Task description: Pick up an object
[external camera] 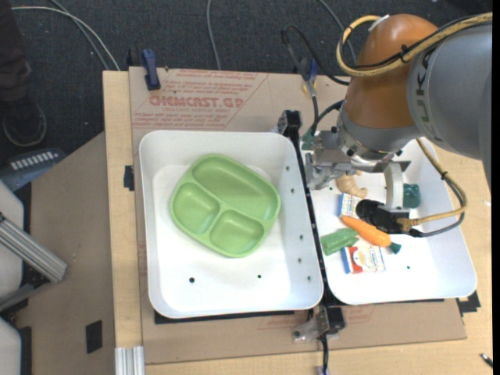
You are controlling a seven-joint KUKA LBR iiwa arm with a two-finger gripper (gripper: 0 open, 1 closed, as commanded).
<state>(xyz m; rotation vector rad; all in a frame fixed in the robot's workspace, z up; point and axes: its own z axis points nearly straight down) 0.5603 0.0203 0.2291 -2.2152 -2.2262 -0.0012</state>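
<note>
I find the arm (pixel 406 84) hanging over the far part of the right bin (pixel 449 276), its wrist masking the gripper (pixel 334 162); whether that is wide or narrow I cannot tell. The left bin (pixel 160 276) bears a green tray (pixel 225 204). Right bin: carrot (pixel 366 230), green block (pixel 337 241), card (pixel 365 260), all lying loose. Judgement: nothing lifted yet; the whole pick remains.
</note>
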